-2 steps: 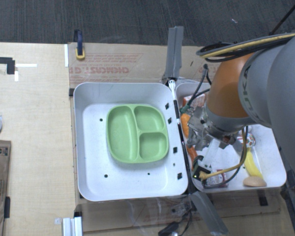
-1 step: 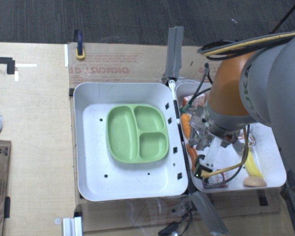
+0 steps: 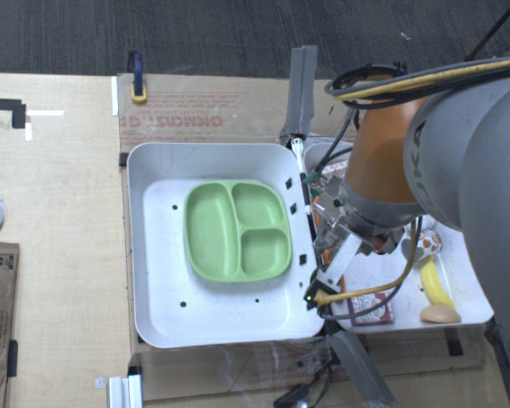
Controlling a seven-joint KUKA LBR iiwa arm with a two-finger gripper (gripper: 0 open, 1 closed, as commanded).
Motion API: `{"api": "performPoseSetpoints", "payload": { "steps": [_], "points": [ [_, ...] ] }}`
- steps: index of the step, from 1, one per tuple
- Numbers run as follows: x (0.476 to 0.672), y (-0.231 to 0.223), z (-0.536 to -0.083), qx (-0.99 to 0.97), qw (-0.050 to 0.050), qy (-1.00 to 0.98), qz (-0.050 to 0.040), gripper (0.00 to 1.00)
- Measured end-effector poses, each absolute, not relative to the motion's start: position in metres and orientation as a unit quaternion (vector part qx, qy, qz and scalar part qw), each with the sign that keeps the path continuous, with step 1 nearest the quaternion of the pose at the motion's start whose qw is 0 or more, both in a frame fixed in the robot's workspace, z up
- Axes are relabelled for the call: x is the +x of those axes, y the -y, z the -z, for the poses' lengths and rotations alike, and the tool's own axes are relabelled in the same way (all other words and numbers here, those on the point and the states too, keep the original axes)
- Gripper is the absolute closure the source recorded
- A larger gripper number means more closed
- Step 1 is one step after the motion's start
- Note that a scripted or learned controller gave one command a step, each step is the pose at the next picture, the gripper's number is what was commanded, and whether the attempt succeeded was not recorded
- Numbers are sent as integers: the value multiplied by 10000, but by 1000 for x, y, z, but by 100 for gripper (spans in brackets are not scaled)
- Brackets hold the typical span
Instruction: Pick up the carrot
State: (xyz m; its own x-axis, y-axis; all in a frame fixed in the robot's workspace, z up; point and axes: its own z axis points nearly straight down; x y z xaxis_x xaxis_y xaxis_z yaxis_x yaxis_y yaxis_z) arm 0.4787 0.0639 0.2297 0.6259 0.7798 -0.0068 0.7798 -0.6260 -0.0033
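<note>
The gripper [image 3: 327,243] is low in the right bin [image 3: 467,266]; its state cannot be told. No carrot is identifiable; a banana [image 3: 434,280] lies to its right.

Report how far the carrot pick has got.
Done: the arm has reached over the right bin, its wrist low above the contents. In hand: nothing can be confirmed; the gripper's tip is hidden among the clutter, and no carrot can be made out. Left: the grasp and the lift. The green divided plate sits in the left bin, and a banana lies in the right one.
</note>
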Motion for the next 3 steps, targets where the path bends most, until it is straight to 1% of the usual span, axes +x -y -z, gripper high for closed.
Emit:
{"api": "performPoseSetpoints", "payload": {
  "steps": [1, 2, 3],
  "points": [
    [555, -23, -195, -8317, 9, 5552, -46, 100],
    [541, -44, -187, -6883, 27, 7254, -39, 100],
    [541, -43, -192, -6893, 43, 7245, -70, 100]
  ]
}}
